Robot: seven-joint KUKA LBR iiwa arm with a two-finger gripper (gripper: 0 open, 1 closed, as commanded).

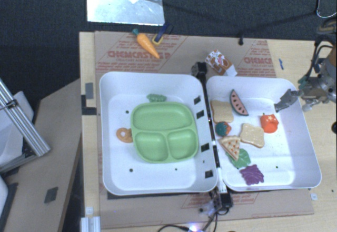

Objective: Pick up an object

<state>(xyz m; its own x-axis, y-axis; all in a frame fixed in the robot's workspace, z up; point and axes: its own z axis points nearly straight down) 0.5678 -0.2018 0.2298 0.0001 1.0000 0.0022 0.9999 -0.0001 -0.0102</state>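
1. Two white bins sit side by side on the tabletop [89, 194]: left bin [113, 136], right bin [305, 168].
2. Left bin holds a green divided plate [163, 132], a small pretzel-like ring [125, 134] touching its left edge, and a green leafy piece [156, 98] just above it.
3. Right bin holds the pickable items: watermelon slice [238, 102], toast slice [221, 111], second toast slice [252, 135], teal-and-red ball [223, 129], red tomato-like piece [269, 123], pizza wedge [230, 147] lying on a green leaf [243, 159], purple grapes [252, 174].
4. Gripper [285, 101] is over the right bin's upper right corner, near the rim, up and right of the red piece and apart from it.
5. Jaws: can't tell whether apart or together (too small and blurred). Nothing visible between them.
6. Outside the bins, behind them: carrot [147, 44] and a small printed carton [218, 62], both on the cardboard sheet [184, 52].
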